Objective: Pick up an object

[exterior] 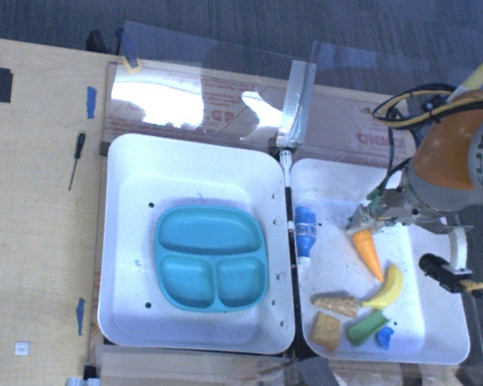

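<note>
- Two white bins sit side by side on the wooden surface: the left bin and the right bin
- In the left bin lies a blue tray with three compartments, more or less in the middle
- In the right bin, a small bottle with a blue cap lies near the left wall
- An orange carrot lies in the middle of the right bin, its thick end toward the end effector
- A yellow banana is just beside the thin end of the carrot, and a green piece lies below the banana
- A small blue thing touches the green piece on its right side
- Two brown, bread-like pieces and lie near the front wall
- The end effector is down in the right bin, just above the thick end of the carrot; I cannot tell whether it is open or closed, and nothing is seen held in it
- The grey arm with its orange band reaches in from the right
</note>
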Robot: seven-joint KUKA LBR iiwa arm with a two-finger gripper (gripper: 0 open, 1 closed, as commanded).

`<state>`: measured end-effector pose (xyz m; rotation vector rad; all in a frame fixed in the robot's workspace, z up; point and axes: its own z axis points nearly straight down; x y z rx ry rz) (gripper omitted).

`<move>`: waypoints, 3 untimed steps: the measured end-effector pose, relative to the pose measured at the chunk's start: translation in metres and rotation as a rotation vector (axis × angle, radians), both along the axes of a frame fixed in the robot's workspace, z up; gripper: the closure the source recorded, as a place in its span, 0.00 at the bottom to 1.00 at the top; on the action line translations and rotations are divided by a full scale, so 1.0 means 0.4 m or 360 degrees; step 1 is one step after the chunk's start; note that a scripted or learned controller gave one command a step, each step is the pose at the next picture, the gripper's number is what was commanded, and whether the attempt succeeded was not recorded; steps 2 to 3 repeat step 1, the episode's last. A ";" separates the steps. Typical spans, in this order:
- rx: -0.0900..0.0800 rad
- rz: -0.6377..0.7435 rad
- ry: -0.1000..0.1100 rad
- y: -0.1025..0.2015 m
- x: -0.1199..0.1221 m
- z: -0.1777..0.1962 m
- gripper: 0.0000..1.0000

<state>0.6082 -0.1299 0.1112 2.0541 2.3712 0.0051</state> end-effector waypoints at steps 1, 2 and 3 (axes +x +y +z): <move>0.0002 -0.0111 -0.0005 0.117 0.116 0.195 1.00; 0.0002 -0.0111 -0.0005 0.117 0.116 0.195 1.00; 0.0002 -0.0111 -0.0005 0.117 0.116 0.195 1.00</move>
